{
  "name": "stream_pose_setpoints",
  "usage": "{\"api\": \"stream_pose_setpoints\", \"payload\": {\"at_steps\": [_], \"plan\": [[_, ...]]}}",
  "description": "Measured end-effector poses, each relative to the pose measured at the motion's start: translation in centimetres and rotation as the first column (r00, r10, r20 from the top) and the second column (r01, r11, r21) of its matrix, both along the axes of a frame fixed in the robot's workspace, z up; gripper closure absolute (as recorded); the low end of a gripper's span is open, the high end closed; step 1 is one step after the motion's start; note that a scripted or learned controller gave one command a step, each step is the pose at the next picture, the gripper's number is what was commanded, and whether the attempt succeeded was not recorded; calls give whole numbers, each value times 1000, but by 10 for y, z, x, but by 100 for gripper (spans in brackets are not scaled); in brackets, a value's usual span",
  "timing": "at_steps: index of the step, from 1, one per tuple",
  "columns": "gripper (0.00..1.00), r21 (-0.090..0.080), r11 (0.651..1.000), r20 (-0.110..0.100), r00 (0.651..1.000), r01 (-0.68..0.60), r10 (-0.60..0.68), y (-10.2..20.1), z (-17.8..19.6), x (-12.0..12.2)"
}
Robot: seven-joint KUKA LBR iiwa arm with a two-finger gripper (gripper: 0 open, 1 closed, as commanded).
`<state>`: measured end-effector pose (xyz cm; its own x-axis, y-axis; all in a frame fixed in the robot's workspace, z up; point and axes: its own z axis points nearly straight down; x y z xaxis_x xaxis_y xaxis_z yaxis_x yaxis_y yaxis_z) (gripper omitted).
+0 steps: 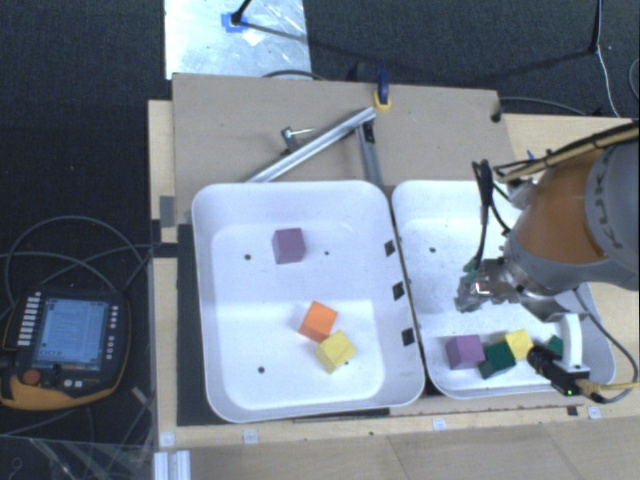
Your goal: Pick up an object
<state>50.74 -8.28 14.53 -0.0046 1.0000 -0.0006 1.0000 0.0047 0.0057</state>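
Purple block (463,350) lies in the right bin (430,230), lower right of frame, just below the jaws (472,298); their state cannot be told

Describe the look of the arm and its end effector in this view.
The arm is grey, with a broad orange band above the wrist. Black cables run along it. The end effector is a small grey metal piece below the band.
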Motion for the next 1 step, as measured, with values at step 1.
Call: {"api": "stream_pose_setpoints", "payload": {"at_steps": [1], "plan": [[100,0,1000,1,1000,-1,1,1,43,2]]}}
